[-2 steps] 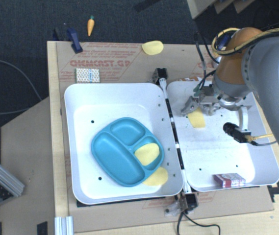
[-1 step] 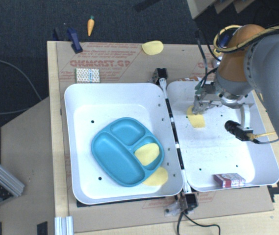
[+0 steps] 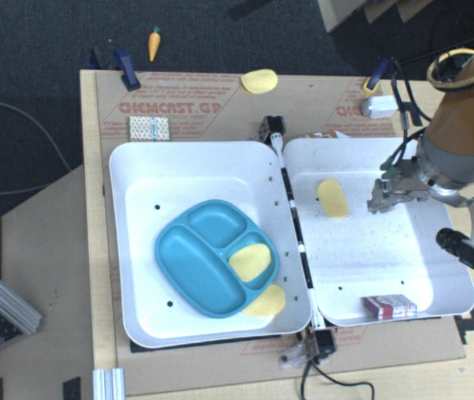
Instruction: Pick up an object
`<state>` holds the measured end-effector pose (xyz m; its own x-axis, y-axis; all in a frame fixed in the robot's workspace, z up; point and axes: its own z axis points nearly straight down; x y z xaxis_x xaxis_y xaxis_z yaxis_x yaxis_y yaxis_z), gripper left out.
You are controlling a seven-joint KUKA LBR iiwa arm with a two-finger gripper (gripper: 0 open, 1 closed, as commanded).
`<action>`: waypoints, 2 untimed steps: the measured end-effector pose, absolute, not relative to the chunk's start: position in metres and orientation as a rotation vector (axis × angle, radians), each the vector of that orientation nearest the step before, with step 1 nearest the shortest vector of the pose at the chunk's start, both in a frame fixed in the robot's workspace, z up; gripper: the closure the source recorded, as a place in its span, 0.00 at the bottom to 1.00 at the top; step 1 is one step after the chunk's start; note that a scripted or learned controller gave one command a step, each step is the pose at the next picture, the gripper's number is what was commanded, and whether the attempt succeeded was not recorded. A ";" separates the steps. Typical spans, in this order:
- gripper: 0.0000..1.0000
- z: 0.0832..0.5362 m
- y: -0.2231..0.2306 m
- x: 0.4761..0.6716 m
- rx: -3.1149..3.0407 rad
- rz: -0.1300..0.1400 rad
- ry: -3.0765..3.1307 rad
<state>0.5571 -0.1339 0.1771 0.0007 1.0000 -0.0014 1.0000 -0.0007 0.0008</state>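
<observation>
The grey arm's two-finger gripper (image 3: 384, 197) hangs low over the right shallow white bin (image 3: 411, 294); whether it grips anything, I cannot tell. A pale yellow oval piece (image 3: 331, 197) lies just beside it on the bin floor, a small red-and-white box (image 3: 390, 307) near the front edge

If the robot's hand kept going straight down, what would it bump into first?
Probably the bare white floor of the right bin. The hand hangs beside the yellow piece, not over it, though depth is hard to judge.
</observation>
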 end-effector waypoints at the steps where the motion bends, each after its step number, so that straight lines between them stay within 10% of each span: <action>1: 1.00 0.196 -0.085 0.572 2.219 0.003 2.222; 2: 0.00 0.196 -0.086 0.572 2.219 0.001 2.222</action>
